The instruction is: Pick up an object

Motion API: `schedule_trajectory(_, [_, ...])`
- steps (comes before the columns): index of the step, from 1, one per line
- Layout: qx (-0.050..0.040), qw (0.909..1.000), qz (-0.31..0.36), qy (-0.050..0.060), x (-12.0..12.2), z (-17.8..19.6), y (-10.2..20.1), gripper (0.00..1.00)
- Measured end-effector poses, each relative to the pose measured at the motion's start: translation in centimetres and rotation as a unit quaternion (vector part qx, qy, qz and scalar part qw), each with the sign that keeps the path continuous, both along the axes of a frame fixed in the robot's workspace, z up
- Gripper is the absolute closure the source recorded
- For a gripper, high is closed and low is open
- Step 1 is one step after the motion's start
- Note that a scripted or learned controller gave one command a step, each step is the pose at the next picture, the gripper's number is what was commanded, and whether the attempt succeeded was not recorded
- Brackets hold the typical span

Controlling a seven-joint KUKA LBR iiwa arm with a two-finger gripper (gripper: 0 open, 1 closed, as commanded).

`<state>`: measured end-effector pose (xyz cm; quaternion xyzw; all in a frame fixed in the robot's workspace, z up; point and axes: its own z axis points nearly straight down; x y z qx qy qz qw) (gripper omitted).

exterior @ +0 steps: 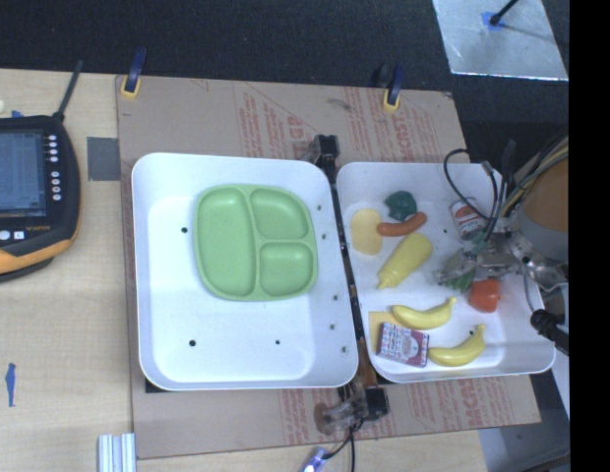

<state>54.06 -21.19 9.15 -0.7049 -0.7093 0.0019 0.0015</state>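
Note:
The right bin [356, 180] holds the loose objects. Among them are a dark green piece [401, 203], a red sausage [401, 226], a pale yellow disc [365, 231], a yellow bottle [403, 261], two bananas [423, 314] [459, 347], a red-and-white packet [401, 343], a red tomato-like piece [485, 294] and a small can [466, 219]. My gripper [474, 264] hangs low over the bin's right part, just above the tomato-like piece and beside a green item [451, 275]. Cables and the wrist hide its tip.
The left bin [167, 342] holds a green divided plate [256, 241]. A teach pendant [25, 200] lies on the bench at the far left. Clamps [392, 94] pin the cardboard sheet under the bins. The arm's body [546, 205] covers the right bin's right rim.

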Motion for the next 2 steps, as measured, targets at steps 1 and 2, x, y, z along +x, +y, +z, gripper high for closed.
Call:
schedule_trajectory(1, [-0.0006,1.0000,0.001,0.000,0.0,1.1,-0.1,1.00])
schedule_trajectory(2, [0.0001,1.0000,0.001,-0.001,4.9,4.1,5.4,1.00])
